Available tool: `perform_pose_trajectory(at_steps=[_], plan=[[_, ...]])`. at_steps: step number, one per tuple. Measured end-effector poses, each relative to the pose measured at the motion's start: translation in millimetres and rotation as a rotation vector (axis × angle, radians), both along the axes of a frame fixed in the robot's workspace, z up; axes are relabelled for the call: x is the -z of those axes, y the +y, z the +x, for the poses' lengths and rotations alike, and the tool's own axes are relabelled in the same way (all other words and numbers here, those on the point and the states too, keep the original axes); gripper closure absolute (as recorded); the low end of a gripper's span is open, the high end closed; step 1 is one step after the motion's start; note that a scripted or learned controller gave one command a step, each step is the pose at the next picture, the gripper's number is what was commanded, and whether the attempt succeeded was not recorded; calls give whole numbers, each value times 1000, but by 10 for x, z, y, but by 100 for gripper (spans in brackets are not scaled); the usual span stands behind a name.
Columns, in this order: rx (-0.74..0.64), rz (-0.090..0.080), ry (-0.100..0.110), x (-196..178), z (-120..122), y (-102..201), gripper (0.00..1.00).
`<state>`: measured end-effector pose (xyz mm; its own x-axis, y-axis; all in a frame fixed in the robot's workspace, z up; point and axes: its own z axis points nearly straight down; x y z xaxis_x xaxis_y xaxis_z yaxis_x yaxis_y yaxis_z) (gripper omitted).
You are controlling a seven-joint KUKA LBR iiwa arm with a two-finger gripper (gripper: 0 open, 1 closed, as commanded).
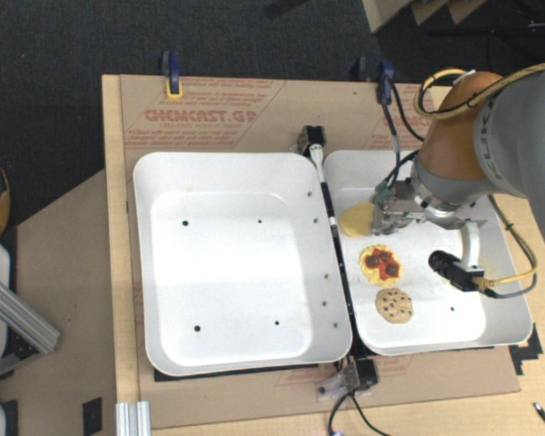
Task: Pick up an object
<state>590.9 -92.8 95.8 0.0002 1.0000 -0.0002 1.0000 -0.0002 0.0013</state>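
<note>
I have the hand [388, 214] low in the right bin [436, 332], at the right edge of a pale yellow disc [353, 220] by the divider. Whether it has closed on the disc I cannot tell. Just below lie a toy pizza [381, 264] and a cookie [394, 305]. I judge this the grasp step; next comes a firm squeeze, then a straight lift.
</note>
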Motion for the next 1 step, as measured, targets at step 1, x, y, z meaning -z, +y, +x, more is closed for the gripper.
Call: perform_pose_trajectory(at_steps=[1], plan=[[-8,0,-15,-960,789,568,100]])
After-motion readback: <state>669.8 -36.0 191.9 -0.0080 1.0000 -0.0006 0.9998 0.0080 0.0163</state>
